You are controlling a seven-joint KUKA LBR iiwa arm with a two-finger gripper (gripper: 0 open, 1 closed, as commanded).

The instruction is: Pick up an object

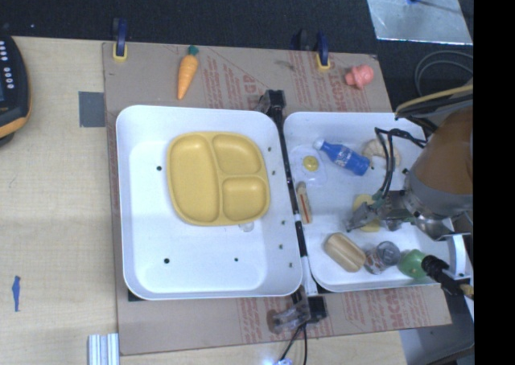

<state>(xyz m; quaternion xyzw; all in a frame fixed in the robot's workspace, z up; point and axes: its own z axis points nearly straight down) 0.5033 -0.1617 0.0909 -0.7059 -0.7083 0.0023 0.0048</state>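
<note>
Nearest the camera, at about 5 o'clock in the right bin (338,285), a tan bread-roll toy (345,252) lies tilted, with a small grey round item (385,253) just beside it and a green object (413,264) at the bin's near right corner. Just beyond them, at 3 o'clock, the end effector (364,216) is low in the right bin, beside a small yellow piece (364,203); how far its fingers are parted, and whether anything is between them, I cannot tell. The grey arm (442,182) comes in from the right edge.

Farther back in that bin lie a blue bottle (343,157), tilted, and a small yellow disc (311,164) near it.

The left bin (141,259) holds a yellow divided tray (217,178) toward its far side.

At the far edge of the bench (48,219), an orange carrot toy (187,72) sits at 11 o'clock and a pink toy (360,75) at 1 o'clock, both outside the bins.
</note>
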